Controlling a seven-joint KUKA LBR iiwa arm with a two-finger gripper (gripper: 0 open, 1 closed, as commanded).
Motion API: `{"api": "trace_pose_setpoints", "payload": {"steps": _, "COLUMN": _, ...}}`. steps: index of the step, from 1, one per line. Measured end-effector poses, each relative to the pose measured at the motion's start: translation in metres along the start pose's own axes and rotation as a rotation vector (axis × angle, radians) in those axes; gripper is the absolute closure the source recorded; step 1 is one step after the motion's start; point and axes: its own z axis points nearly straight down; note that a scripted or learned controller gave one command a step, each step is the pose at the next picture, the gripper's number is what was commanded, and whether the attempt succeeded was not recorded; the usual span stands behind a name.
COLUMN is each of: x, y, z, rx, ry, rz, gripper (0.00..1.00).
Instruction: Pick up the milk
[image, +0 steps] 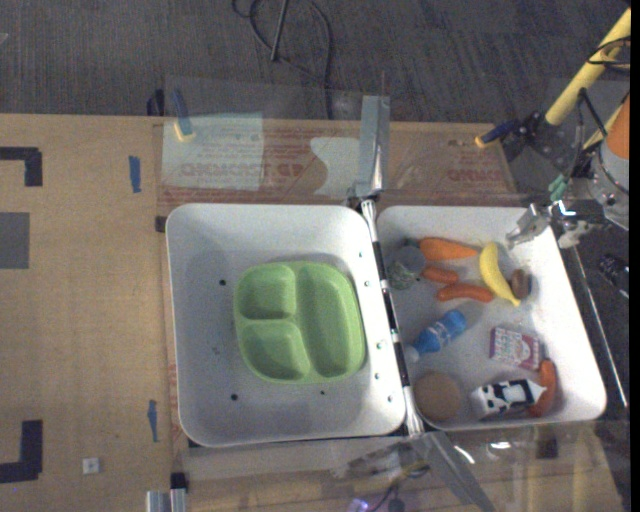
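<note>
The milk (505, 397), a small black-and-white cow-patterned carton, lies on its side near the front edge of the right bin (585, 330). My gripper (545, 222) hovers over the far right corner of that bin, well away from the milk. It is open with nothing between its fingers. An orange sausage (547, 385) touches the milk's right side, and a brown round bun (437, 396) lies just to its left.
The right bin also holds a pink carton (515, 347), a blue bottle (441, 331), a banana (496, 272), carrots (450, 249) and a grey item (407, 266). A green divided plate (299, 321) sits in the left bin (200, 300).
</note>
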Motion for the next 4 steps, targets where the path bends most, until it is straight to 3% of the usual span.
{"api": "trace_pose_setpoints", "payload": {"steps": 1, "x": 0.068, "y": -0.049, "z": 0.089, "rx": 0.001, "ry": 0.001, "rz": 0.118, "gripper": 0.0}}
{"api": "trace_pose_setpoints", "payload": {"steps": 2, "x": 0.06, "y": -0.106, "z": 0.125, "rx": -0.003, "ry": 0.001, "rz": 0.06, "gripper": 0.0}}
{"api": "trace_pose_setpoints", "payload": {"steps": 3, "x": 0.002, "y": -0.112, "z": 0.124, "rx": -0.004, "ry": 0.014, "rz": 0.028, "gripper": 0.0}}
{"api": "trace_pose_setpoints", "payload": {"steps": 4, "x": 0.06, "y": -0.137, "z": 0.124, "rx": -0.003, "ry": 0.001, "rz": -0.007, "gripper": 0.0}}
